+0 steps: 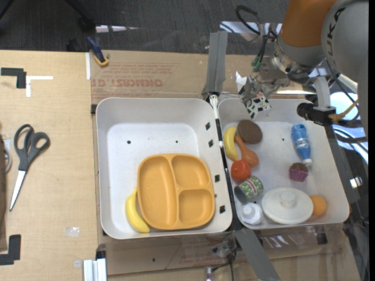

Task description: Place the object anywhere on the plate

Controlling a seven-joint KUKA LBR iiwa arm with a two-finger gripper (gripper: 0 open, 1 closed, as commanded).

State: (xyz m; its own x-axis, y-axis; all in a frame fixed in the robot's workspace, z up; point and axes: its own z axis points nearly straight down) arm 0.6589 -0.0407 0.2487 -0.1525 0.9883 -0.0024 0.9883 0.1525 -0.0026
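From above: gripper [256,100] hangs over the back edge of the right bin [337,157], w/ something small and black-and-white checkered at its tip, can't tell if it's gripped tbh. Orange plate [176,191] w/ 3 compartments sits in the left bin [111,157], banana [134,215] tucked under its left edge. Right bin has a brown cookie [250,132], blue bottle [301,142], tomato [240,170], white lid [286,205] etc.

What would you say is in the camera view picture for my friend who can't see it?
A robot arm's gripper hangs over the far edge of the right bin, which holds a banana, a blue bottle, a white lid and other toys. The left bin holds an orange plate with another banana beside it. Scissors lie on the bench.
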